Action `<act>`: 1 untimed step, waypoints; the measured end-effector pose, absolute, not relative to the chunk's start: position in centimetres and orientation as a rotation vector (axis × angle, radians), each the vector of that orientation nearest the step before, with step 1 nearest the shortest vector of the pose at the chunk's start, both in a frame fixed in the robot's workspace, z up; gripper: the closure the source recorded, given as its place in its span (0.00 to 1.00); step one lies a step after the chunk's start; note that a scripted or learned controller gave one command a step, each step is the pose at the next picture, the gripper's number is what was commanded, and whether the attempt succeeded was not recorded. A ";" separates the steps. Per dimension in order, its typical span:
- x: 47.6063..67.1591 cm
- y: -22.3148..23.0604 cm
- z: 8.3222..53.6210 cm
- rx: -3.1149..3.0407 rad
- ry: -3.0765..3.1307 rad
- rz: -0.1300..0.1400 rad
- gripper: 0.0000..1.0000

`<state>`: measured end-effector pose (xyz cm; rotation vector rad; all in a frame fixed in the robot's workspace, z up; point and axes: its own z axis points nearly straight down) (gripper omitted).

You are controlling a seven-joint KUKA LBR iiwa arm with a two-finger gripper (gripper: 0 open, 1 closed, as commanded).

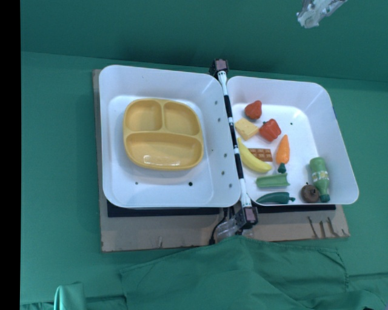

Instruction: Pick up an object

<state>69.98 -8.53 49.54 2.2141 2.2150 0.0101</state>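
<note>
My gripper point(315, 13) hangs high at the top right of the camera view, above and behind the right bin point(339, 151), far from its contents. That bin holds toy food: a strawberry point(253, 109), a cheese wedge point(247, 129), a red pepper point(270, 129), a carrot point(283, 149), a waffle piece point(260, 154), a banana point(252, 158), a pale green pod point(272, 180), a dark green pepper point(274, 197), a green bottle point(319, 177) and a brown round fruit point(310, 193).
The left bin point(115, 187) holds a yellow divided plate point(162, 134). A hinged divider bar point(233, 140) runs between the bins. Green cloth point(242, 272) bunches up at the front of the bench.
</note>
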 end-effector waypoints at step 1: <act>69.9 -4.4 53.9 2.214 2.216 0.012 1.00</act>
